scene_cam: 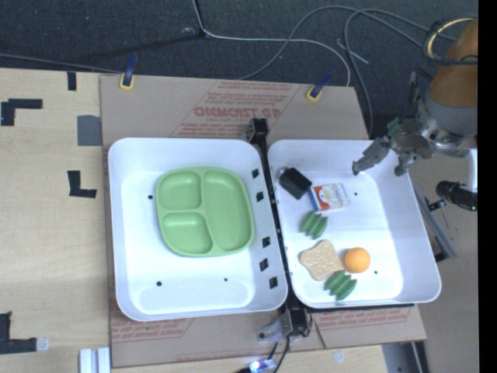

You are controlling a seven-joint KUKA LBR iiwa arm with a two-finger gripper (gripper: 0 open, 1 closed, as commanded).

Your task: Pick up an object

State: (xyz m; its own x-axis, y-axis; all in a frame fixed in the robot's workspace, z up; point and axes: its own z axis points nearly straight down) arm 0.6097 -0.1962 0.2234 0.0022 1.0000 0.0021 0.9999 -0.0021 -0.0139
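Observation:
The right bin [404, 208] holds a black block [295, 183], a small white carton with red and blue print [330, 196], two green pods [314, 224] [340, 285], a slice of toast [319, 259] and an orange ball [356, 260]. My gripper [382, 159] hovers above the bin's far right corner, with its two fingers spread apart and nothing between them. It is well to the right of the carton and above the items.
The left bin [132, 208] holds a green divided plate [206, 211]. Both bins rest on a cardboard sheet [225, 107] clipped to the wooden bench. Cables run across the dark floor behind. The arm [450, 92] stands at the right edge.

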